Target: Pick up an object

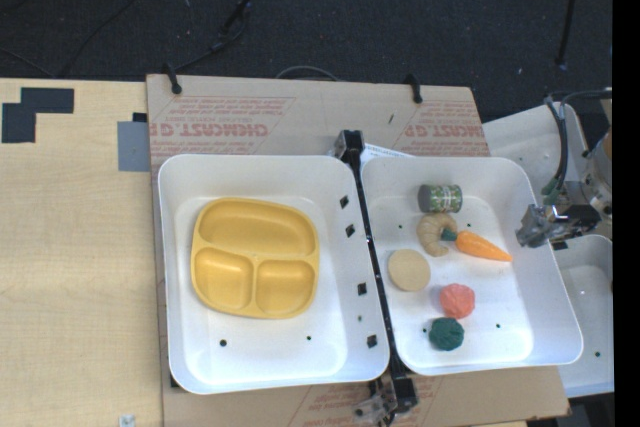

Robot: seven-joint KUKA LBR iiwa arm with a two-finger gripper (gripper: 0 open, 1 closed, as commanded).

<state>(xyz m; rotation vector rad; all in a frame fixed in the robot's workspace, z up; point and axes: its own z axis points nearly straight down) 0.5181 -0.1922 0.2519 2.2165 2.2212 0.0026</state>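
Hovering at the right rim of the right bin (555, 315), the gripper (545, 225) sits level with the bin's middle, and nothing is seen between its fingers; how far apart they stand cannot be told from this angle. Judging by that, the task is at its approach step: no object is chosen or lifted yet.

All 5 candidates lie in the right bin. A small can (440, 198) with a green label lies on its side toward the far edge. Just nearer, a beige knobbly lump (434, 233) touches the leafy end of an orange carrot (483, 247), whose pointed tip aims at the bin's right rim and lies closest to the gripper. A flat tan disc (408, 270) rests near the divider (368, 255) between the bins. A pink-red rounded piece (457, 300) and a dark green ball (447, 334) sit toward the near edge, just apart from each other.

The left bin (180, 315) carries a yellow 3-compartment plate (255, 255), smooth moulded plastic by the look of it.

Next, the arm likely needs to move leftward over the bin and descend. The carrot looks the nearest target; its tapered, probably slick body would call for a grasp across the thicker end. The flat disc seems hardest to pinch.
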